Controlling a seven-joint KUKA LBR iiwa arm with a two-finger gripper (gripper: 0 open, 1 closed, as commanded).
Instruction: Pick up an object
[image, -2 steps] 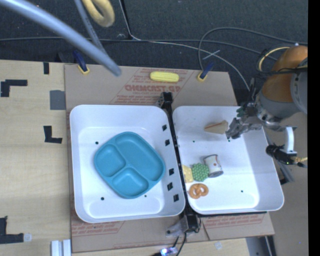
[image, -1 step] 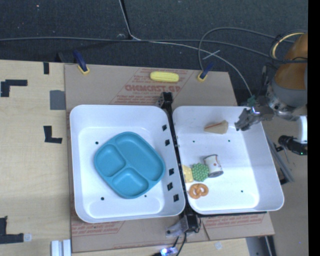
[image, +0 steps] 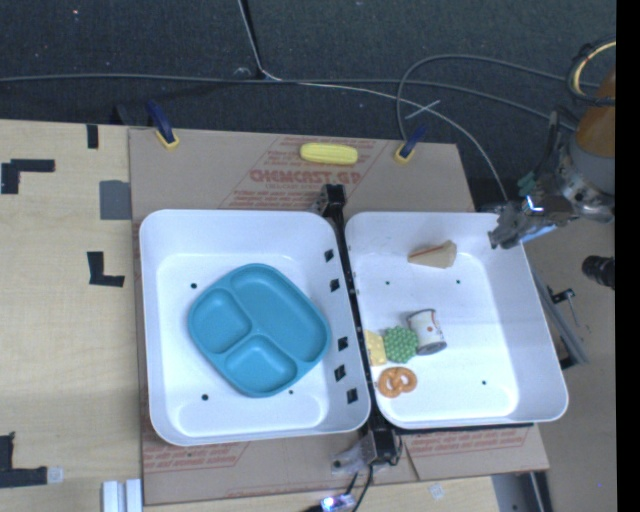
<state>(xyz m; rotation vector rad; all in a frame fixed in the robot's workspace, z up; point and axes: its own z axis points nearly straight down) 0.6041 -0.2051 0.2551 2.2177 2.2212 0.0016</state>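
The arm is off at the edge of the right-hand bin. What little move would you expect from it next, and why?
Probably a short move inward over the right bin, toward the tan wedge-shaped piece. The gripper sits at that bin's far right rim, above no item. The wedge lies nearest to it and stands apart, while the small can, green piece and pretzel crowd together.

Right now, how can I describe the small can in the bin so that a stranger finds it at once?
Look in the right bin, at the cluster near its inner wall. The small can lies on its side at the cluster's right end, touching the green item. It alone is metallic and cylindrical, with a red-and-white label.
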